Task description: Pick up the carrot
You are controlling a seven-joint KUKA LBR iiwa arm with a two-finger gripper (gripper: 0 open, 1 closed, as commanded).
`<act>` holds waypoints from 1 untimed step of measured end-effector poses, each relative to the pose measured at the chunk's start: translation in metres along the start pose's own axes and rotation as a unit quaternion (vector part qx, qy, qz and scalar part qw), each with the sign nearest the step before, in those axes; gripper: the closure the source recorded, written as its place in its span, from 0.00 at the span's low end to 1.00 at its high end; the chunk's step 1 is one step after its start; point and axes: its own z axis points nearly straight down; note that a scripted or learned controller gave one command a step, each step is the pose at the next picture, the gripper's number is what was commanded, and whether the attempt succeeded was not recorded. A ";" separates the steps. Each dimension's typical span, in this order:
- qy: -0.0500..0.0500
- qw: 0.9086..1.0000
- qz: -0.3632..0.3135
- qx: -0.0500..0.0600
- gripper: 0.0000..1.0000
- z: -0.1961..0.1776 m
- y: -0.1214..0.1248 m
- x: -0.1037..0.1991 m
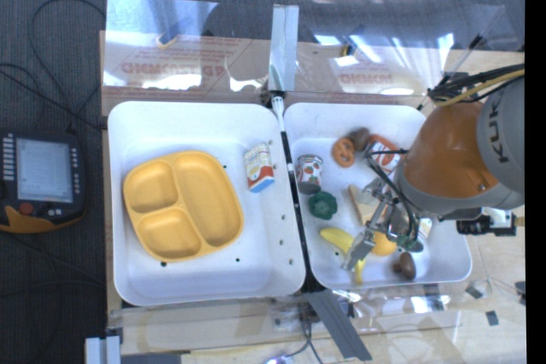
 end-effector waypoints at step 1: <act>0.014 1.000 -0.007 0.004 0.00 -0.001 0.025 0.006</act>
